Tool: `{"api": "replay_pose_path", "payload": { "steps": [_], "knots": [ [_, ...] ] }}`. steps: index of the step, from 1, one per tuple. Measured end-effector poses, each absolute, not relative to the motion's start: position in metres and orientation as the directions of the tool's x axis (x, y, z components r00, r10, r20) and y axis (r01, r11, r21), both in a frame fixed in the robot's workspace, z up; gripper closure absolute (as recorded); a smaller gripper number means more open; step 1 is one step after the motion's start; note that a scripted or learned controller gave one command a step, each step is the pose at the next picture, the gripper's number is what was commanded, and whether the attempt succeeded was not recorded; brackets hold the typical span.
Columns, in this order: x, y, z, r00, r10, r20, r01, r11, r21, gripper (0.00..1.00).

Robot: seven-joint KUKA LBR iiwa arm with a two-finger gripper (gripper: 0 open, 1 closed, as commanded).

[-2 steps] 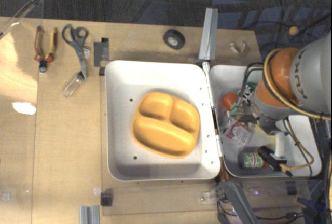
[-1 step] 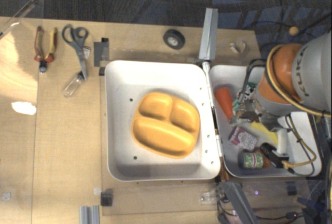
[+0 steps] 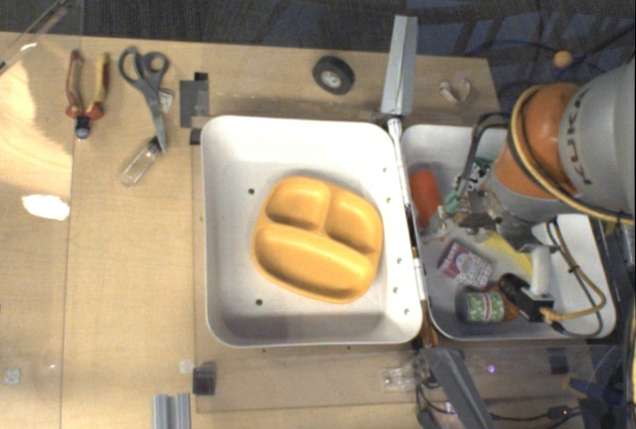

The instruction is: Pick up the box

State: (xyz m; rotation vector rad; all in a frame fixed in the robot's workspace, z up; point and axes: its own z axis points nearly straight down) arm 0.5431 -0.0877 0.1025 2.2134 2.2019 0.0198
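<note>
The box [image 3: 464, 263], small, flat and maroon and white, lies in the right bin [image 3: 596, 318] near its left side. My gripper [image 3: 460, 210] reaches down into that bin just above and behind the box, under the grey arm with its orange band [image 3: 542, 134]. The wrist and cables hide its tip. I see nothing held in it.
Around the box lie a red-orange piece [image 3: 424, 195], a green can [image 3: 482, 306], a dark bottle [image 3: 519, 297], a yellow item [image 3: 500, 244] and a white item [image 3: 542, 268]. The left bin [image 3: 229, 218] holds a big yellow-orange moulded lump [image 3: 318, 236]. Scissors [image 3: 149, 84], pliers [image 3: 84, 89] and a tape roll [image 3: 334, 73] lie on the bench.
</note>
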Motion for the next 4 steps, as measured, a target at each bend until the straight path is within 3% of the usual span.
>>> {"api": "replay_pose_path", "payload": {
  "steps": [1,2,3,4],
  "knots": [
    [0.491,-0.147,0.178,-0.002,1.000,-0.001,1.000,0.002,0.007,0.00],
    [0.492,-0.100,0.090,-0.106,0.994,-0.003,0.994,0.106,0.015,0.00],
    [0.495,-0.101,0.101,-0.105,0.994,-0.009,0.994,0.105,0.023,1.00],
    [0.575,-0.050,0.185,0.014,1.000,0.000,1.000,-0.014,0.005,1.00]
  ]
}}
